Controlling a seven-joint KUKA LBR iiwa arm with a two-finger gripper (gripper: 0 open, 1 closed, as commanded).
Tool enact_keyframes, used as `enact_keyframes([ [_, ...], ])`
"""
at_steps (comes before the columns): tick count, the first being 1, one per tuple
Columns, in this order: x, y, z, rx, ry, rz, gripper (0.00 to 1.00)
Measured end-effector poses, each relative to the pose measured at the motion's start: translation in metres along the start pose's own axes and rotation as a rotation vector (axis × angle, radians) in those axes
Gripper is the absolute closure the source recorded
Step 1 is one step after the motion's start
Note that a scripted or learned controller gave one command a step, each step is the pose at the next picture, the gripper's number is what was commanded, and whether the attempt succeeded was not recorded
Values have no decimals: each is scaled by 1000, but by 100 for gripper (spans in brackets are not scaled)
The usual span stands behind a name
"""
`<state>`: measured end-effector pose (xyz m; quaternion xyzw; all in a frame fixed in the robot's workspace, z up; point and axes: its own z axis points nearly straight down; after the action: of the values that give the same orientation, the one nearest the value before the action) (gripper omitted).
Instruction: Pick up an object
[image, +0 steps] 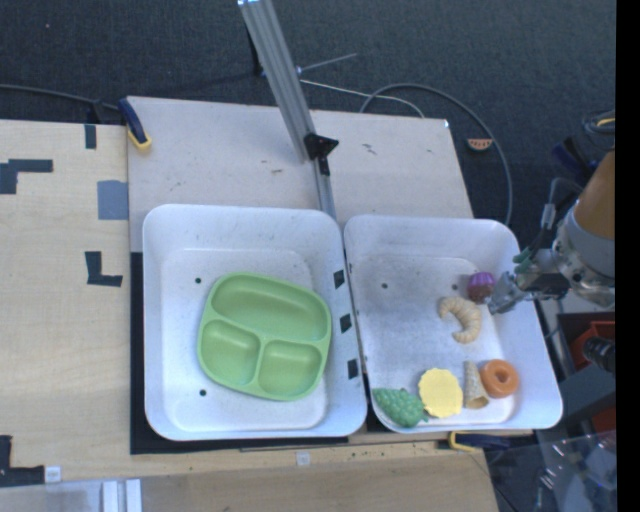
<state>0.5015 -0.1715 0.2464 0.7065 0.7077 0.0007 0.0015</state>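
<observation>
Whether those jaws are released or clenched I cannot tell from up here; the gripper (507, 296) is showing as a dark, blurred shape hanging over the right edge of the right bin (420, 232), just beside a small purple object (481, 284), and I am seeing nothing clearly caught in it.

Going by size, I am looking at the bench (60, 300) lying under everything, with the two shallow white bins sitting side by side on it. I am finding the left bin (165, 230) holding a green divided plate (265, 336), which is lying flat, tilted a little in the frame, with its three compartments facing up. I am watching the arm (592, 235) reaching in from the right, grey with its orange band showing at the frame edge. A metal pole (285, 80) is slanting down from the top toward the gap between the bins.

In the right bin, the candidates for picking are lying toward the right and near side. A pale croissant-shaped piece (462, 317) is resting near the middle, just below the purple object. Along the near wall I am seeing a green leafy piece (399, 405), a yellow round piece (440, 392) touching it, a small tan piece (473, 386), and an orange ring (499, 378) beside that.
</observation>
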Motion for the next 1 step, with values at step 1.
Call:
enact_keyframes([
  [1,51,2,-5,4,3,-5,100],
])
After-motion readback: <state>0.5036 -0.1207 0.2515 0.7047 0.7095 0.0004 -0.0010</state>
